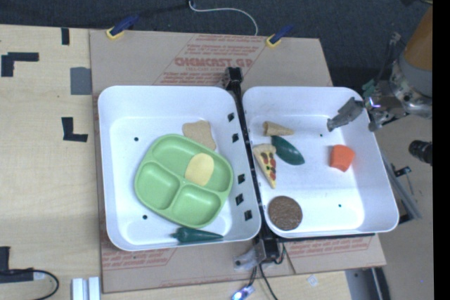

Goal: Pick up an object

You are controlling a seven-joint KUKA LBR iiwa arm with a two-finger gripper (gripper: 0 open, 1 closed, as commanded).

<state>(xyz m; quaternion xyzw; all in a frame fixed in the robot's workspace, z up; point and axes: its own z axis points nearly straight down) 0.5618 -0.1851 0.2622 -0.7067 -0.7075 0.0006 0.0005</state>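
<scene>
Nearest me, a dark green pepper-shaped toy [199, 235] lies by the green divided plastic plate [184, 183]. Right bin: brown round disc [285, 212], small orange block [341, 157]. Empty tool [349, 113], grip state untellable, hovers far-right; approaching, I judge—next descend onto the block.

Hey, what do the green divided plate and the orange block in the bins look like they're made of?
The green plate looks like moulded plastic with a smooth, matte finish: even colour, rounded raised dividers. The orange block is a solid, evenly coloured toy piece, probably plastic or foam; the view is too soft to tell which.
</scene>
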